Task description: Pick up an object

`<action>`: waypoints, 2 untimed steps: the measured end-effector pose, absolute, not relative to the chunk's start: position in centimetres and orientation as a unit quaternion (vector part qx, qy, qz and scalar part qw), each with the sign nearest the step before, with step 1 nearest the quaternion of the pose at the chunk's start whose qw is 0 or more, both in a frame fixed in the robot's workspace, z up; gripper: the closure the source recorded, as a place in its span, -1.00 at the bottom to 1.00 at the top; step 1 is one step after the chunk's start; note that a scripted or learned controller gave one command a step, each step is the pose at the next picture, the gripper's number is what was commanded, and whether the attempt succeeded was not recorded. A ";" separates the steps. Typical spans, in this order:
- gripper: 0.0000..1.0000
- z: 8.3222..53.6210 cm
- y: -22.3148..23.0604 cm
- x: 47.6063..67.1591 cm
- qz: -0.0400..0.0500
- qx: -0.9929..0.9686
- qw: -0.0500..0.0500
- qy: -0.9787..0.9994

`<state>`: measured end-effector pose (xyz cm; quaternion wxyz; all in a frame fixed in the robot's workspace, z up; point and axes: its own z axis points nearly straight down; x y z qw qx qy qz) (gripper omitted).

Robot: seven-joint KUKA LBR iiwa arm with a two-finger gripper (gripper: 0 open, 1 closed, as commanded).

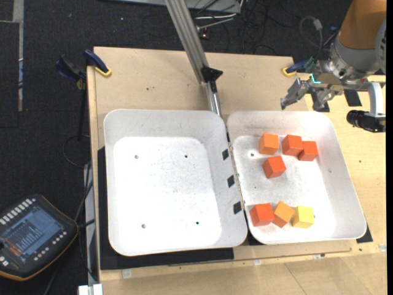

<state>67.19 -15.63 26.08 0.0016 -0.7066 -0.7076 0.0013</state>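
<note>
Camera view: jaws (307,97) above right bin's (344,183) far rim; blocks (274,166) lie nearer.

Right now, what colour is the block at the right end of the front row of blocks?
Yellow block, clearest in the camera view.

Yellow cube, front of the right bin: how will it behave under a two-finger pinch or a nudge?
The yellow cube looks rigid with flat faces, so it should slide, not roll. It seems to touch the orange cube, so a push probably shifts both. It sits near the right bin front slope, which may crowd the gripper.
</note>
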 end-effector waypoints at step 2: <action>-1.00 21.7 -16.2 66.8 0.002 -0.707 0.002 -0.707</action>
